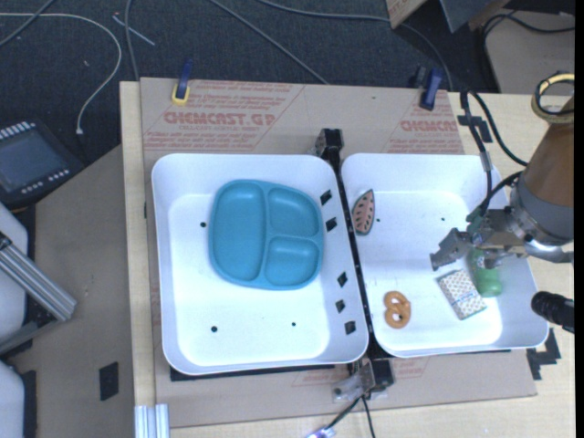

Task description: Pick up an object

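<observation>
My gripper (473,257) hangs over the right side of the right bin (411,179), open, with nothing between its fingers. Just below it lie a white patterned packet (461,294) and a green object (490,282), the green one partly hidden under the gripper. A small brown pretzel (396,309) lies near the bin's front, left of the packet. A brown oval piece (364,211) rests against the bin's left wall. A blue divided plate (266,234) sits in the left bin (182,272).
The arm (552,185) comes in over the right bin's right rim. A black divider with clips (345,245) runs between the bins. Cables (479,130) hang near the right bin's back right corner.
</observation>
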Controlling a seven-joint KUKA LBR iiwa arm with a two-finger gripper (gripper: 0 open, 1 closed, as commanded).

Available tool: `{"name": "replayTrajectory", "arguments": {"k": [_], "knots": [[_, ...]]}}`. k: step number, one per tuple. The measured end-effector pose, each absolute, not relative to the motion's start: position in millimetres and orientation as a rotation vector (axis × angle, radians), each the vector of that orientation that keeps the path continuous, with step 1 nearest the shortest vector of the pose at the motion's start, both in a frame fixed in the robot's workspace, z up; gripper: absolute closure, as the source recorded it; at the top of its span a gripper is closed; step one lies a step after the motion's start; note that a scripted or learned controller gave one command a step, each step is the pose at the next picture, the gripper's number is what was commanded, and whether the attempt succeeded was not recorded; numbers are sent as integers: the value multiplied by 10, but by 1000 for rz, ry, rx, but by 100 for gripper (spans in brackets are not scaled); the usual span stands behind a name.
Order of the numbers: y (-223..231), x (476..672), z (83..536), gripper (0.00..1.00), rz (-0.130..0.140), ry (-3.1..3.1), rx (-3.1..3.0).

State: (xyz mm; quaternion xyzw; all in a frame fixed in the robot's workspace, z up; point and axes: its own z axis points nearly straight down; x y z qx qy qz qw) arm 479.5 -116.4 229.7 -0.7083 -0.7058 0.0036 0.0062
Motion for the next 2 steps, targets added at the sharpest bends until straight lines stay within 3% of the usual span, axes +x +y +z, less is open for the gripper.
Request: {"name": "replayTrajectory", "arguments": {"k": [1,2], "knots": [[-1162,4820,2351,0,0,-2220,-2220],[-1131,4869,1912,0,3,-2217,-2217]]}}
